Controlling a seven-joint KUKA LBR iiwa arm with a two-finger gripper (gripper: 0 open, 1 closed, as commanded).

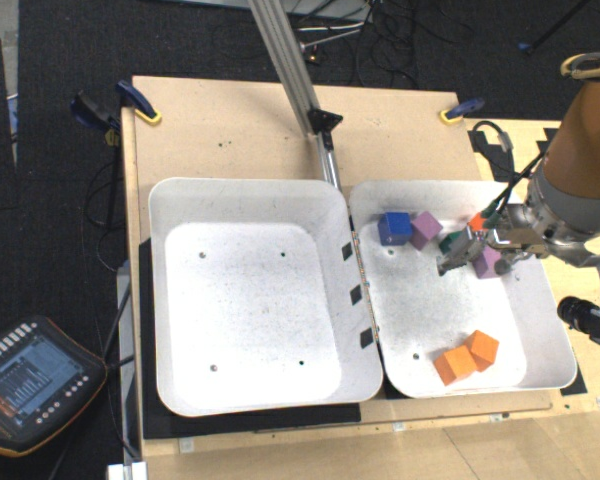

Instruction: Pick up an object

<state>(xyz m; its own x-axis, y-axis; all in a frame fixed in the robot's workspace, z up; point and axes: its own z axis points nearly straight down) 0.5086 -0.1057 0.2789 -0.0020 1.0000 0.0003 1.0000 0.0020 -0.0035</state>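
Note:
The right bin [540, 313] holds several small blocks. A blue cube [394, 229] and a purple cube [427, 228] sit side by side near its far left corner. Two orange blocks [455, 365] [483, 349] lie together near the front edge. My gripper [458, 258] reaches in from the right and hangs low over the far right part of this bin. A second purple block [491, 262] shows right against the gripper's body, with a small orange piece [475, 224] and a green piece [471, 238] just behind. Whether the purple block is held is unclear.
The left bin [170, 268] lies beside the right one, with a black-clipped divider edge [358, 293] between them. A slanted metal pole [290, 58] crosses the back of the bench. A teach pendant [30, 383] rests at the lower left, off the bench.

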